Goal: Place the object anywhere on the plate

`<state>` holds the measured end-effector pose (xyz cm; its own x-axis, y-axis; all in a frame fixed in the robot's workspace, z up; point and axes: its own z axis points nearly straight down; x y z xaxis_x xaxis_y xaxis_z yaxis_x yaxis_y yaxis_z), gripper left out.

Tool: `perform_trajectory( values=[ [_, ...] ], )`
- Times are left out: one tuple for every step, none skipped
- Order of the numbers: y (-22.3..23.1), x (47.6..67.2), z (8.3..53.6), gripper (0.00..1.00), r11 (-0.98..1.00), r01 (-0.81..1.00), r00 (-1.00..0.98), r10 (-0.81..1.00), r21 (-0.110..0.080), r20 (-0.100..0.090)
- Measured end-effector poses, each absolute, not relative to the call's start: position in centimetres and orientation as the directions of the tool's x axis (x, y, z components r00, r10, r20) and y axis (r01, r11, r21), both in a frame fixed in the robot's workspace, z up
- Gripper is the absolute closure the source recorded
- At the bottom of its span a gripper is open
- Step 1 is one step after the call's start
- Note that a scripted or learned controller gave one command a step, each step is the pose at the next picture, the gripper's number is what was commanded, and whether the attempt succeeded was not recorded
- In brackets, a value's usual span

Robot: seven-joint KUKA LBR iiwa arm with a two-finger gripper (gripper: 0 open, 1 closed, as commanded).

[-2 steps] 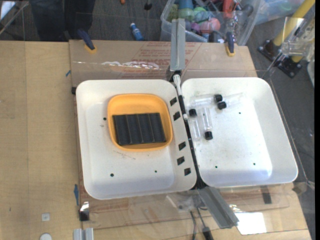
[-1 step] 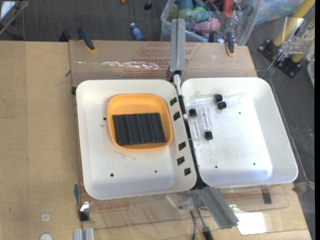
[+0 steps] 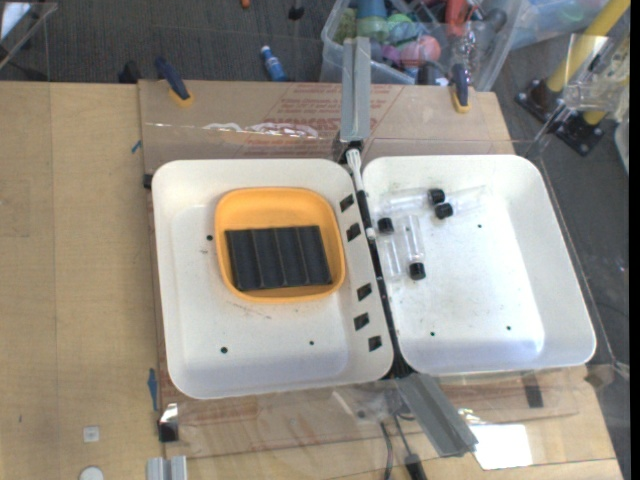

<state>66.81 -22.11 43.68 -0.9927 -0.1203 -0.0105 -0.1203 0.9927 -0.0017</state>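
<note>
Arm pose, gripper state, cannot tell

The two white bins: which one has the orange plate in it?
The left bin holds the orange plate, with a dark ribbed block lying on it. The right bin holds a few small clear tubes with black caps instead.

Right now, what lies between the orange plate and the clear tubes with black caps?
In the camera view, the bins' adjoining rims with black clips separate the orange plate from the clear tubes.

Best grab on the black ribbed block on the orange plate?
From above, claw across the short width of the black ribbed block, closing on its long front and back edges. It lies flat on the orange plate, and the plate's raised rim blocks a side approach.
</note>
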Motion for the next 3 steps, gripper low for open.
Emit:
perform_trajectory(
  values=[
    [-22.0,66.84,43.68,1.0,0.987,-0.159,-0.987,-0.159,-0.003,-0.01],
    [-21.93,66.87,43.69,1.0,0.978,-0.209,-0.978,-0.209,-0.003,-0.01],
    [-22.0,66.84,43.69,1.0,0.98,-0.199,-0.98,-0.199,-0.002,-0.011]
  ],
)
